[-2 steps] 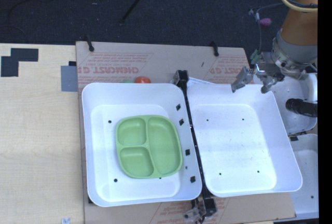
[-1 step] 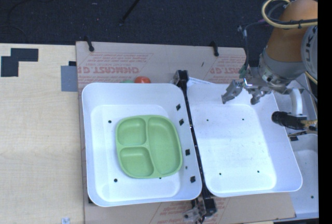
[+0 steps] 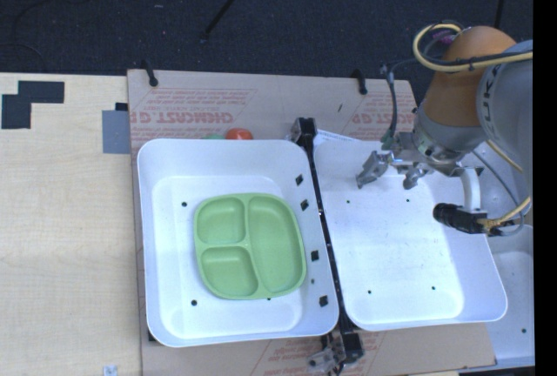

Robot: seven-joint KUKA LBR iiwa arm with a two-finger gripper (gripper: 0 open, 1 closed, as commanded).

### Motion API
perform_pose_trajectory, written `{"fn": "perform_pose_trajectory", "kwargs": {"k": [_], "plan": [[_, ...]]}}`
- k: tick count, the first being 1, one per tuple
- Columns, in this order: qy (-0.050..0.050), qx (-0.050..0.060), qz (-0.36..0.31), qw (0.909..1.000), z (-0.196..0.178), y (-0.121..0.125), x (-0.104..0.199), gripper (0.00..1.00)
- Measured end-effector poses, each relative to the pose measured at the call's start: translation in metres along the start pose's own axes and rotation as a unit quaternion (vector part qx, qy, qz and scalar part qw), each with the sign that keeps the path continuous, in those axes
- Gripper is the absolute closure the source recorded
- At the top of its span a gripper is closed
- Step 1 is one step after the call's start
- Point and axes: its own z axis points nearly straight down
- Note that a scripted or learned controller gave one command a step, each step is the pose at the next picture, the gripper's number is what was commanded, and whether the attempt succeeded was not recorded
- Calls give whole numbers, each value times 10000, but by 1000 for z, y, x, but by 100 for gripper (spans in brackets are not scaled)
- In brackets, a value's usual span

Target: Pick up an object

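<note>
A light green divided plate with three compartments lies flat in the middle of the left bin. My gripper hangs over the far part of the right bin, well to the right of the plate. Its two fingers are spread apart, open, with nothing between them. A small red-orange object shows just beyond the left bin's far rim, with a bit of green beside it.
A black divider with clips runs between the two bins. The arm's orange band and grey wrist stand over the right bin's far right corner. A black cable fitting sticks out near the right rim. Cardboard lies under the bins.
</note>
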Motion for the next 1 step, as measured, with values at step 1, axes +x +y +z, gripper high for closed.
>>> {"fn": "perform_pose_trajectory", "kwargs": {"k": [1], "plan": [[-4,-13,-4,10000,53,10,-2,0]]}}
